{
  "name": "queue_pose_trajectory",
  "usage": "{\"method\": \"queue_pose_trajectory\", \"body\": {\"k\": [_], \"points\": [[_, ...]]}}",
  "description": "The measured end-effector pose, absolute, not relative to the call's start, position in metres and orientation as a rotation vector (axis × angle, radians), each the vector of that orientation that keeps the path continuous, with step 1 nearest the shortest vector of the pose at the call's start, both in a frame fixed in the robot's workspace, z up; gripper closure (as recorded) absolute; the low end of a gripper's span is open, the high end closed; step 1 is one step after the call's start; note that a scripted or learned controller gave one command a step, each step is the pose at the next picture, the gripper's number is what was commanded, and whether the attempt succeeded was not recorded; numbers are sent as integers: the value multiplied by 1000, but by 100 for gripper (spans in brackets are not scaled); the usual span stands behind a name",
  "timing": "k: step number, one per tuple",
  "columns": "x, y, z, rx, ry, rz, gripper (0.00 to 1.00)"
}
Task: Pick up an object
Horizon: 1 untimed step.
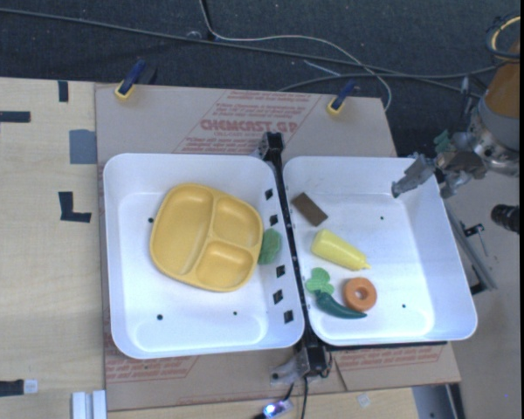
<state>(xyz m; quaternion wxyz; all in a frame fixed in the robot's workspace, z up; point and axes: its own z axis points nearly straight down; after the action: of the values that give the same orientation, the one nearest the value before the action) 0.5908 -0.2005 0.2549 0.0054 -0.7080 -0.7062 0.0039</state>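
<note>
Objects (339, 250) lie in the right bin (437, 260); the fingers (409, 182) hover above its rim, spread unclear.

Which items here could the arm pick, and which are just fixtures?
Pickable: yellow plate, green lump, brown block, yellow cone, orange ring, green pepper.
Fixtures: left bin, right bin, cardboard, clamps, cables.

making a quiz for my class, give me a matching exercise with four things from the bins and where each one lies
Things:
1. yellow plate
2. brown block
3. orange ring
4. gripper

Places:
A. right bin, near its front
B. over the right bin's far right corner
C. left bin
D. right bin, near the divider, far side

Pairs: 1-C, 2-D, 3-A, 4-B
</note>
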Motion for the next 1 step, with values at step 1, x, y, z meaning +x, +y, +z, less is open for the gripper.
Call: {"method": "queue_pose_trajectory", "body": {"k": [1], "points": [[593,-200,262,-2220,-2223,2,0]]}}
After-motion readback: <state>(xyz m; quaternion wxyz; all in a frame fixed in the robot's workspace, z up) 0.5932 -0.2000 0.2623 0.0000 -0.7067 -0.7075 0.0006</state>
